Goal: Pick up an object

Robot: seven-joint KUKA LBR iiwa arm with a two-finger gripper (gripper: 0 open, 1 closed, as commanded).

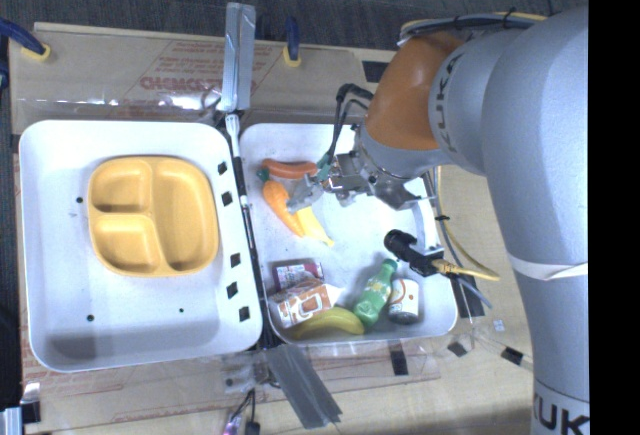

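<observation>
the gripper (318, 185) hangs low over the far left part of the right bin (350, 138), right above a small cluster of toy food, and its tips sit so close against that cluster that i cannot tell how the pincer stands or whether anything is between them. the likeliest thing to take is the carrot (280, 206), lying slantwise just left of the tips, with a pale yellow piece (316, 228) touching its near end and a hot dog (288, 168) just beyond it on the far side. the carrot looks like light, stiff moulded plastic, smooth and a bit slippery, and tapered, so a grip across its thicker middle should hold better than one near the point, where it could squirt out. at the near end of the same bin lie a banana (330, 324), a green bottle (375, 292), a small can (404, 302) and two little cartons (300, 291), well apart from the gripper. the left bin (50, 223) holds a yellow divided plate (153, 215).
</observation>
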